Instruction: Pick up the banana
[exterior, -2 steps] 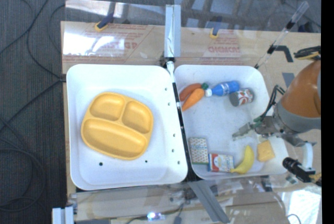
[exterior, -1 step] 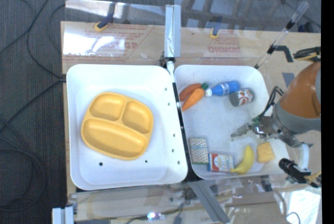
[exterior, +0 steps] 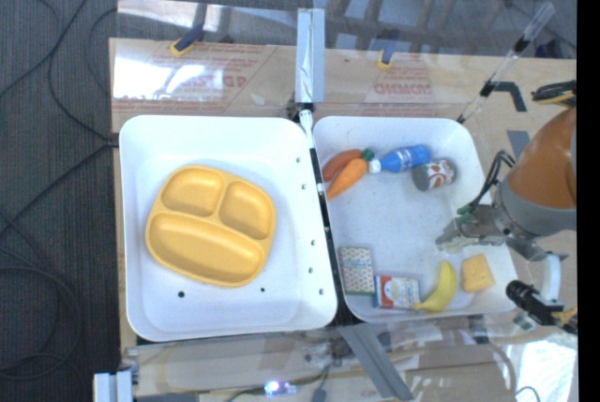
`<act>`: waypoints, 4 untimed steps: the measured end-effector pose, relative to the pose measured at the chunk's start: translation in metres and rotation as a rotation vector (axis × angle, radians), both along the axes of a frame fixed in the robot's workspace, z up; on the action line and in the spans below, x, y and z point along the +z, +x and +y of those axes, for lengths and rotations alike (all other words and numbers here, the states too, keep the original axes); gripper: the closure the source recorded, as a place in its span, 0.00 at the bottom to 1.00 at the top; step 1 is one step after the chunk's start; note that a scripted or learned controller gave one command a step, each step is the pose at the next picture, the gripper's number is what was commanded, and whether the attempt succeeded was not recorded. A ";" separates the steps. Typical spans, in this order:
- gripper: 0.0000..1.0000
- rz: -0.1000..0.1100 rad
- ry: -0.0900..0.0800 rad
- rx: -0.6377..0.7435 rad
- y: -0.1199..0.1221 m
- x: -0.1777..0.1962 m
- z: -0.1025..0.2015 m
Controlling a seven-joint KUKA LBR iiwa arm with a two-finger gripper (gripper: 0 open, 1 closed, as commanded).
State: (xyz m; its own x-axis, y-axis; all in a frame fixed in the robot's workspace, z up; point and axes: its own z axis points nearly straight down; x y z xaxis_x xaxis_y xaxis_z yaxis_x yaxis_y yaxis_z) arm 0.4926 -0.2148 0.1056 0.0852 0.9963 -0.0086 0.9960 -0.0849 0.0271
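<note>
Banana (exterior: 439, 288) lies near the near-right corner of the right bin (exterior: 403, 130), curved and yellow, its lower tip touching a small printed carton (exterior: 397, 291) on its left. Just to the banana's right you see a yellow sponge-like block (exterior: 477, 274), close beside it but seemingly not touching.

The gripper (exterior: 469, 231) hangs over the right side of the same bin, a little farther from you than the banana and to its right, with nothing visibly between its fingers; whether they stand apart or together you cannot tell from this slant. The grey arm with its orange band (exterior: 548, 168) reaches in from the right edge.

Along the far side of the right bin sit a carrot (exterior: 345, 175), a blue-and-white bottle (exterior: 401, 158) lying on its side, and a tipped can (exterior: 433, 174). A checked packet (exterior: 356, 269) rests near the bin's near-left corner (beside the carton).

In the left bin (exterior: 141, 297) you see a yellow divided plate (exterior: 210, 224) with three compartments.
</note>
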 end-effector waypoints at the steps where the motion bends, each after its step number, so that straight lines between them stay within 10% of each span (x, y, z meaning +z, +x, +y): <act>1: 0.00 0.002 0.003 0.002 0.000 0.000 0.002; 3: 0.00 0.017 0.024 -0.154 -0.003 -0.009 0.004; 4: 1.00 0.004 0.006 -0.155 -0.001 0.000 0.000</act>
